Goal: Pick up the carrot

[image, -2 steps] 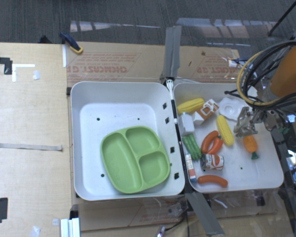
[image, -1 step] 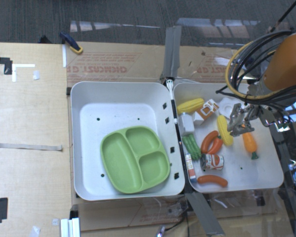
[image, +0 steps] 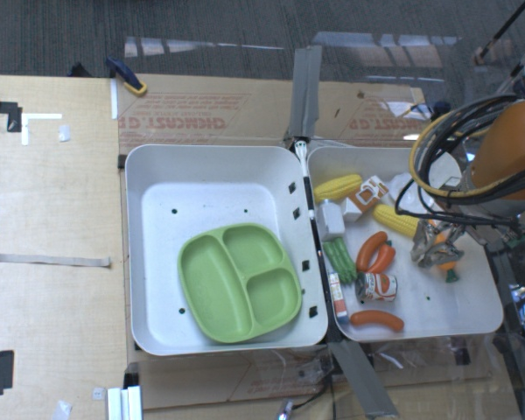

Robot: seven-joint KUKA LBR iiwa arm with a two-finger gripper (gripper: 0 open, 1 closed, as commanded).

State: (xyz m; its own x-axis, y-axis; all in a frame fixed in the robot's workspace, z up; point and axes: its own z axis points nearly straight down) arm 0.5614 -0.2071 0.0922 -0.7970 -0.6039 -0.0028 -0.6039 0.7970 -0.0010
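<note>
Left bin (image: 149, 234): green tray (image: 239, 282). Right bin (image: 472, 318): carrot (image: 373, 252), corn (image: 337, 186).

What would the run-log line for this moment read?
arm: over right bin | gripper: low in bin, orange item at fingers, grasp unclear | green tray: left bin

The divided plate (image: 239, 283) lies in the left bin (image: 149, 234); food items crowd the right bin (image: 472, 313).

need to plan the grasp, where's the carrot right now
The carrot lies in the right bin, near its right side, right at the gripper and to the right of the corn cob.
</note>
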